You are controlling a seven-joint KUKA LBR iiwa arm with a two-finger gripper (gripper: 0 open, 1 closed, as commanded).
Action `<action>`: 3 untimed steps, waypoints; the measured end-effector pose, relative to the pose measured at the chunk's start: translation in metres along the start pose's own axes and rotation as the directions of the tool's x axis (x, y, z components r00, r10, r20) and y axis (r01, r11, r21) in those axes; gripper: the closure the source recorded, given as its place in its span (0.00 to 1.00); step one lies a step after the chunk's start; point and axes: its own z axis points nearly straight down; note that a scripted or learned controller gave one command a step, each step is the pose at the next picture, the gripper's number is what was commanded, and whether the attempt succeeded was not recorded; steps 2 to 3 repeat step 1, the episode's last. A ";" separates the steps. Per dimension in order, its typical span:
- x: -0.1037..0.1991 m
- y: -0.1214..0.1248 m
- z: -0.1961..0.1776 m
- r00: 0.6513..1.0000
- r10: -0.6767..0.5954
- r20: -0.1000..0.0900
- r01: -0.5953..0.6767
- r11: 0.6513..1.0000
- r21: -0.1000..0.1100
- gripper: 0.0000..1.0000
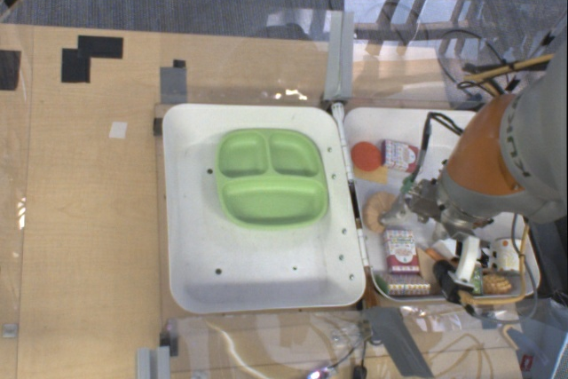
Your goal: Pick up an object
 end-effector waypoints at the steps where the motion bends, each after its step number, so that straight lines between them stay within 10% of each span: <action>1: 0.004 0.056 0.002 1.000 0.015 0.002 -0.015 1.000 0.000 0.00; 3: 0.004 0.056 0.002 1.000 0.015 0.002 -0.015 1.000 0.000 0.00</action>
